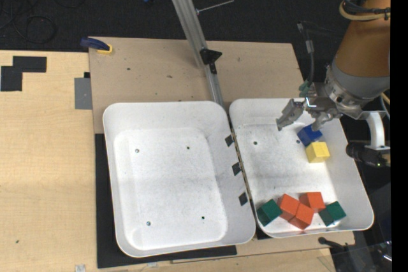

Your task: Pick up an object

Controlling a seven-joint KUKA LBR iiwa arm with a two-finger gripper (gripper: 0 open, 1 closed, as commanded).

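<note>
Table carries two white bins; in the right bin (357, 200) your pincer (305, 113) hangs spread open and unladen, the blue block (310, 134) just beside it at 5 o'clock, so centre over that block before you descend and close.

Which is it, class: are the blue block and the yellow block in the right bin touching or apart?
Touching, it appears. The camera view shows the blue block meeting the top edge of the yellow block, with no white bin floor visible between them.
</note>
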